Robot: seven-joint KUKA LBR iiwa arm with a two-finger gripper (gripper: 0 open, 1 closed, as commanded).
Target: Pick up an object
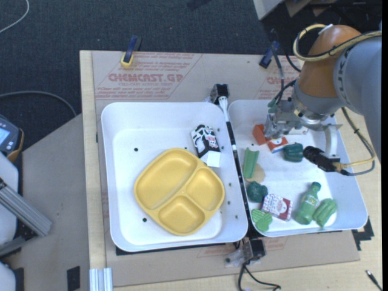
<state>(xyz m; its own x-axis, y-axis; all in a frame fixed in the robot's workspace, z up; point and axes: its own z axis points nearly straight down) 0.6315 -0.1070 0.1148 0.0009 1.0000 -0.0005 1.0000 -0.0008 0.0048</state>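
Observation:
My gripper (276, 128) is down in the right bin (351, 190), at its far left part, right over an orange-red block (265, 136) with a white patch. A dark green pepper (293, 152) lies just right of that block. Further toward the front of this bin lie a green pod (250, 163), a dark green lump (257, 192), a red and white packet (276, 206), a green bottle (308, 203) and a light green pepper (325, 211). The arm hides the fingertips.
The left bin (115, 162) holds a yellow divided plate (179, 190) and a black and white toy (206, 139) with a white tag beside it. Clamps stand at the bench's far edge, and a black cable lies at the right bin's right side.

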